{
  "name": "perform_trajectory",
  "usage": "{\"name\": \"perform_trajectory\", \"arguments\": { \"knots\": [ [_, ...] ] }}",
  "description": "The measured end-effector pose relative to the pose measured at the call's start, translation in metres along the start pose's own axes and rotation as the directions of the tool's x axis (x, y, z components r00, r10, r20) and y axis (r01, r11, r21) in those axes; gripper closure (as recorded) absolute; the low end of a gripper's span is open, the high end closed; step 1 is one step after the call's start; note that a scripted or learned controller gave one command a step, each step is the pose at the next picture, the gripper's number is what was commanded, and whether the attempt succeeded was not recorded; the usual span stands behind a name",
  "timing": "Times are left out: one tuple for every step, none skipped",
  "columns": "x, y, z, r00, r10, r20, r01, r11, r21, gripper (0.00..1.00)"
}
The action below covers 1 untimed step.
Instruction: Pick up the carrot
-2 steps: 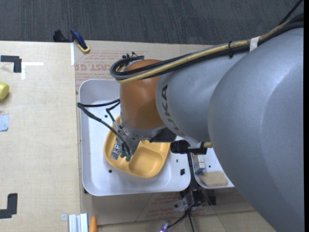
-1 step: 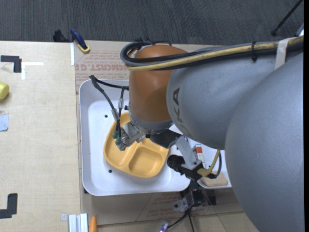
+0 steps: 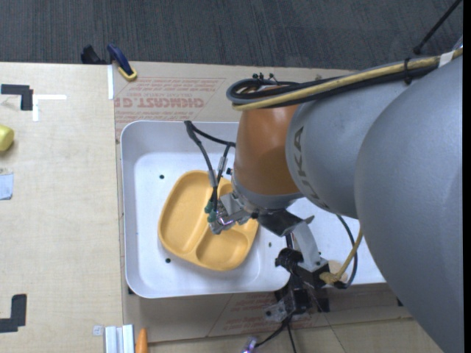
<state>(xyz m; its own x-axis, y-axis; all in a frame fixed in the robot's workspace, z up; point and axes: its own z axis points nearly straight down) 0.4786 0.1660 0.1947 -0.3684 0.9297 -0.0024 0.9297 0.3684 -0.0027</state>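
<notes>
The grey arm (image 3: 383, 197) comes in from the right and covers most of that side; its orange band (image 3: 266, 149) sits over the upper middle of the white bin (image 3: 140, 219), and the wrist bends down toward the bin floor; the tool (image 3: 218, 219) hangs at the right rim of a yellow divided dish (image 3: 191, 223), above the ridge between its two hollows; if its fingers are spread or pressed together I cannot tell, because the wrist hides them; black cables (image 3: 206, 149) run from the band down to the tool.

The dish lies tilted in the middle of the bin; a small orange tip (image 3: 141, 337) shows at the bottom edge, outside the bin on the counter (image 3: 59, 234), perhaps the carrot, but it is too small to be sure; a yellow thing (image 3: 5, 138) lies at the left edge; brown cardboard (image 3: 169, 98) with red print lies under the bin; a blue and yellow clip (image 3: 121, 62) is at its top left corner; behind the counter is dark carpet (image 3: 221, 13).
</notes>
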Motion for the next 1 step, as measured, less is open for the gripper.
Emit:
{"name": "perform_trajectory", "arguments": {
  "knots": [
    [-0.0012, 0.0012, -0.0085, 1.000, -0.002, 0.002, 0.002, 1.000, 0.001, 1.00]
  ]
}}
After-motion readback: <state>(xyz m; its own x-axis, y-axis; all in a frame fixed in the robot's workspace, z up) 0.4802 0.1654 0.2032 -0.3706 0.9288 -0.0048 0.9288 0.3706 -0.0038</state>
